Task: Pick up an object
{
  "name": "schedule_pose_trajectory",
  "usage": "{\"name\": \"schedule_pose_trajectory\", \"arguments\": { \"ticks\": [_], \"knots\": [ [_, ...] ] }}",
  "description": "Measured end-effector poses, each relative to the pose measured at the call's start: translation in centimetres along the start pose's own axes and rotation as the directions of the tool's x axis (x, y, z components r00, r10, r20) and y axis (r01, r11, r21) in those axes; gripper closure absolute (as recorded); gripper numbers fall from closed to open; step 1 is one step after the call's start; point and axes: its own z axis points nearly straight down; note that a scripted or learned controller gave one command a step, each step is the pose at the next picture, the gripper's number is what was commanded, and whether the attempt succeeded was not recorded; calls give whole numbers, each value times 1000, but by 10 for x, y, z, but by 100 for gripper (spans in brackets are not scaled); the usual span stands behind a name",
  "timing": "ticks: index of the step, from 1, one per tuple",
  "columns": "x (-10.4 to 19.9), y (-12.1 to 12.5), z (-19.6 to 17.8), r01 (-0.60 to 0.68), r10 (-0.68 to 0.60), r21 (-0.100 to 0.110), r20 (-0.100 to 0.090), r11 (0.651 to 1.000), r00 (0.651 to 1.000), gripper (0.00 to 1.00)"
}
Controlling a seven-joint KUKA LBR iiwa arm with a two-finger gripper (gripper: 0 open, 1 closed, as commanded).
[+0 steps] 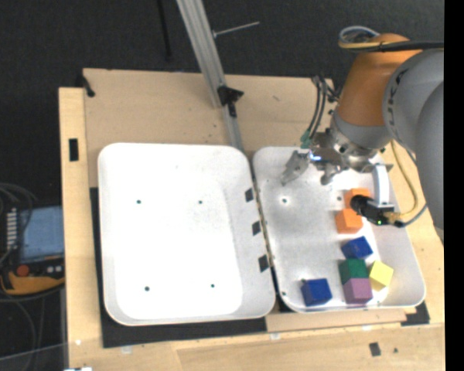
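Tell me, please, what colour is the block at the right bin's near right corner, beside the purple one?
Yellow: the block shows best in the camera view.

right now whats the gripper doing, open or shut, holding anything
Gripper: open, fingers spread apart with nothing between them, above the upper part of the right bin, apart from the blocks.

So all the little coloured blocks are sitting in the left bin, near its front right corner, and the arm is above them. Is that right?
Not quite. The camera view shows the blocks, such as the orange block and purple block, in the right bin, near its front right corner. The rest holds.
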Motion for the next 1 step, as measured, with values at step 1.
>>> {"name": "schedule_pose_trajectory", "arguments": {
  "ticks": [1],
  "knots": [
    [-6,-7,45,1,-1,0,0,1000,1000,0]
  ]
}}
